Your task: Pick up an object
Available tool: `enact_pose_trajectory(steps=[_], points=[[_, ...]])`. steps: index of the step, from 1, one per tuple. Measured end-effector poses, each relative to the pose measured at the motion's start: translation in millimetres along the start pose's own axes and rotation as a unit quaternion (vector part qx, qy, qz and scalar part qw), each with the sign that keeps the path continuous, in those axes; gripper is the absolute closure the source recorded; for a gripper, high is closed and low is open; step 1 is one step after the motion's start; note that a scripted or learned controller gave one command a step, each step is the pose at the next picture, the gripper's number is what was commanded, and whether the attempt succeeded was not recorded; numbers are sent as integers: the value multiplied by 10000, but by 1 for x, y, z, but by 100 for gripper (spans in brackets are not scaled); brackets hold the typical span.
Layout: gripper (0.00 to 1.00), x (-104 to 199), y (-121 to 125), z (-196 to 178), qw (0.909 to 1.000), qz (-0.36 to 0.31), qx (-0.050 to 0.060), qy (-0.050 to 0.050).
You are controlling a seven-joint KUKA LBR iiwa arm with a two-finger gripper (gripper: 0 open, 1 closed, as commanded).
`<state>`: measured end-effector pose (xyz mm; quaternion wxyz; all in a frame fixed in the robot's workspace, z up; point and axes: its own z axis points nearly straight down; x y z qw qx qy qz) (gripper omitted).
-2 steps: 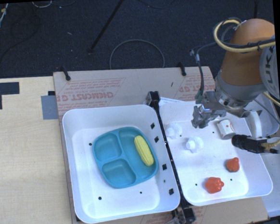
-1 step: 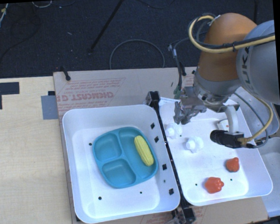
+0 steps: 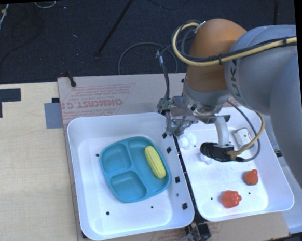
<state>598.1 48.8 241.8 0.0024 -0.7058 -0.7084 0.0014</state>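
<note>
A robotics lab, plainly: a big grey arm point(image 3: 261, 67) with looped cables leans over two white bins point(image 3: 85, 148) on a cardboard-lined plywood bench point(image 3: 25, 179), dark carpet and stray wires behind, toy food as props.

Upside-down red lettering on the cardboard sheet point(image 3: 100, 101) under the bins is too blurred to read.
</note>
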Motion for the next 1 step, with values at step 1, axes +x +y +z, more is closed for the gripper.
enact_pose_trajectory(steps=[1], points=[[100, 50, 12, -3, 10000, -3, -15, 1]])
